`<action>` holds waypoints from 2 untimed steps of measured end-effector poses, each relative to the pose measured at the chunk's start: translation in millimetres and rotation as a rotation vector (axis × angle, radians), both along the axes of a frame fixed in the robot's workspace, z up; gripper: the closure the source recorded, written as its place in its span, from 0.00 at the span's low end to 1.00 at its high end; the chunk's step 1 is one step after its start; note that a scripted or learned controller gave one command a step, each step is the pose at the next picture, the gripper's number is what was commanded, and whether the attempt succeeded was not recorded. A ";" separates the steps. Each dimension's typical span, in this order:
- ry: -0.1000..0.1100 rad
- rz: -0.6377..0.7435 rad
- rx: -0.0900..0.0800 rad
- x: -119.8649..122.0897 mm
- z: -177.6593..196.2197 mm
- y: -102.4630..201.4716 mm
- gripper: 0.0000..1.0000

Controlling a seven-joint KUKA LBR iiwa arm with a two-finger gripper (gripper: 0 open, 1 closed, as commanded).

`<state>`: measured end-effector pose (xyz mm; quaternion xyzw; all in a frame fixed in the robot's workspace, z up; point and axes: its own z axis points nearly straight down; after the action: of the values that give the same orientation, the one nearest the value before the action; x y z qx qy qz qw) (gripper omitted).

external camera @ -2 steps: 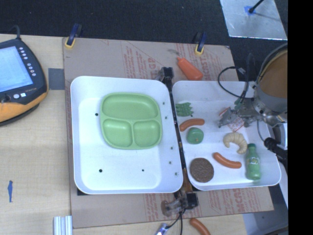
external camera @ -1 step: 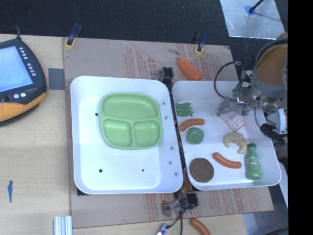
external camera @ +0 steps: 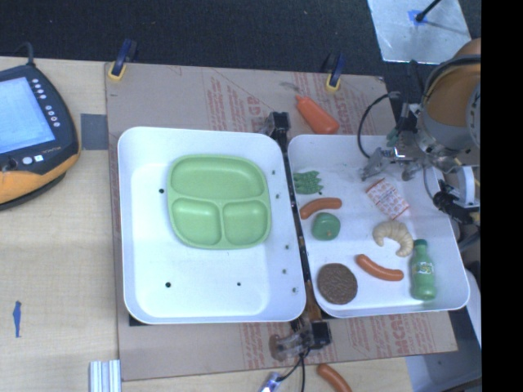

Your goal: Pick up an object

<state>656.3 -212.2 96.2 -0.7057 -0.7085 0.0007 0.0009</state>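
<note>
My gripper (external camera: 395, 167) hangs over the back of the right bin (external camera: 458, 260), its fingers spread open with nothing between them. Just in front of it lies a red-and-white packet (external camera: 386, 198). Further forward are a croissant (external camera: 394, 235), an orange sausage (external camera: 379, 268), a green bottle (external camera: 422, 271) and a brown patty (external camera: 337, 283). Toward the bin's left side sit a green leafy piece (external camera: 308, 182), a reddish sausage (external camera: 320, 207) and a green round fruit (external camera: 325, 226).
The left bin (external camera: 147, 292) holds a green divided plate (external camera: 219, 200). An orange carrot (external camera: 316, 114) lies on the cardboard behind the bins, and another sausage (external camera: 335, 376) in front. A teach pendant (external camera: 33, 133) rests at the far left.
</note>
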 end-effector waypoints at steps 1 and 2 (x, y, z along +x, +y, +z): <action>0.003 0.001 0.000 -0.4 -2.8 31.0 0.00; 0.002 -0.001 0.000 -32.2 34.8 -0.2 0.00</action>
<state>624.1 -212.4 131.0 -0.7062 -0.7081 0.0013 0.0014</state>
